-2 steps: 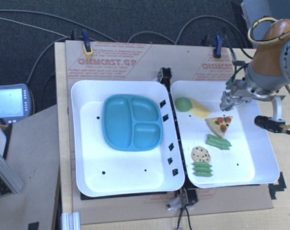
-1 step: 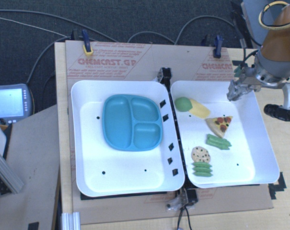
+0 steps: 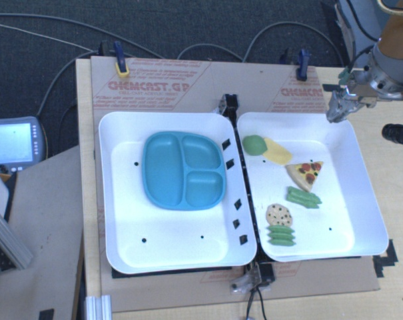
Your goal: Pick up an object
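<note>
The toy pizza slice lies in the right bin, tip pointing left, with a yellow piece and green pieces nearby. The pincer hangs over the bin's far corner, up and right of the slice. I can't tell its grip.

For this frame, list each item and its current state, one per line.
hand: above right bin's far corner, nothing seen in it
blue tray: flat in left bin
pizza slice: flat in right bin
cookie: flat, touching green ridged piece
green ball: against yellow piece
</note>
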Controlling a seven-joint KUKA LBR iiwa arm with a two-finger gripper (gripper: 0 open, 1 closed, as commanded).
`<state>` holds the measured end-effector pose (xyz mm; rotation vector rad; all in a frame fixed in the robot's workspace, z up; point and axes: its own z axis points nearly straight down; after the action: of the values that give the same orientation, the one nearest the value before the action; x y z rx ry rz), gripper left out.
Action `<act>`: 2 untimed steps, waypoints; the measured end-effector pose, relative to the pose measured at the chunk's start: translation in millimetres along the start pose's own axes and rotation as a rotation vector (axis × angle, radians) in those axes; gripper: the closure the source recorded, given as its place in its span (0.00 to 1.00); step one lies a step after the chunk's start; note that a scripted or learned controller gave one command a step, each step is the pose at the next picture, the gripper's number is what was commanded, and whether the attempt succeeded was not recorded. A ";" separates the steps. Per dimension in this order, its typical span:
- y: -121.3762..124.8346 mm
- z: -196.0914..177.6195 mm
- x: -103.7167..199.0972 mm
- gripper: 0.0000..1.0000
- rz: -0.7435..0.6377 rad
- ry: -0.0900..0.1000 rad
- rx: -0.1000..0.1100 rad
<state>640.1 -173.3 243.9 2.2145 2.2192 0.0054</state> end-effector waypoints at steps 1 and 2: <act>0.8 -12.2 0.0 1.00 0.001 0.001 0.003; -18.7 -1.6 56.5 1.00 -0.002 0.005 0.011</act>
<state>621.3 -116.8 245.3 2.2197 2.2298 -0.0019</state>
